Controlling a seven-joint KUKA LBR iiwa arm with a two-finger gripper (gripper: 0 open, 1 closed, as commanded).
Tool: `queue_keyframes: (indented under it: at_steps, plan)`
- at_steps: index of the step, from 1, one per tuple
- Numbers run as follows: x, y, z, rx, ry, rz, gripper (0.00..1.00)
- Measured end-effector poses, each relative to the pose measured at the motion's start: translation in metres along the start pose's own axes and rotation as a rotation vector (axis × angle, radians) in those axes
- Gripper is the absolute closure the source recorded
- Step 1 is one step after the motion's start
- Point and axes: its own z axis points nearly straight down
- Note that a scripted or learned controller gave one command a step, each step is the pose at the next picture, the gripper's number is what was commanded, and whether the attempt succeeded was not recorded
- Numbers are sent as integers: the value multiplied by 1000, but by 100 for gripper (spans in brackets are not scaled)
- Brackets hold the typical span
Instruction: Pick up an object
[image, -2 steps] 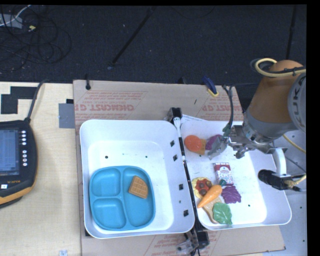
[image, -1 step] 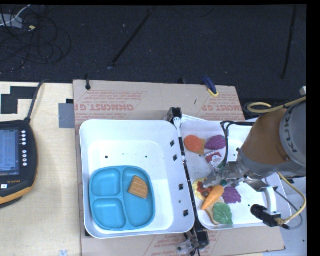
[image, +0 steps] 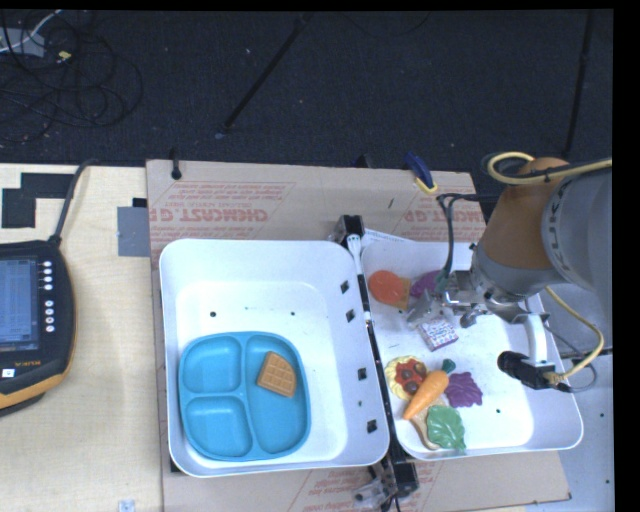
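Note:
My gripper (image: 447, 303) hangs low over the back half of the right bin (image: 560, 425). Just in front of it lies a small checked white and purple packet (image: 438, 333). An orange round toy (image: 388, 288) sits to its left, and a purple piece (image: 425, 285) shows partly from under the gripper. Nearer the front lie a carrot (image: 428, 391), a round pizza-like toy (image: 405, 374), purple grapes (image: 463, 389) and a green leafy piece (image: 445, 428). I see nothing between the fingers.
The left bin (image: 250, 270) holds a blue divided plate (image: 215, 375) with a brown waffle (image: 277, 375) in its right compartment. A teach pendant (image: 25, 320) lies on the bench at far left. The arm covers the right bin's back right corner.

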Motion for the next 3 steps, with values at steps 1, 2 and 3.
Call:
queue_keyframes:
  at_steps: [1,2,3]
  plan:
    - [31,48,23,15,4,0,0]
    - [30,48,14,13,3,-1,100]
    - [30,48,14,14,3,-1,0]
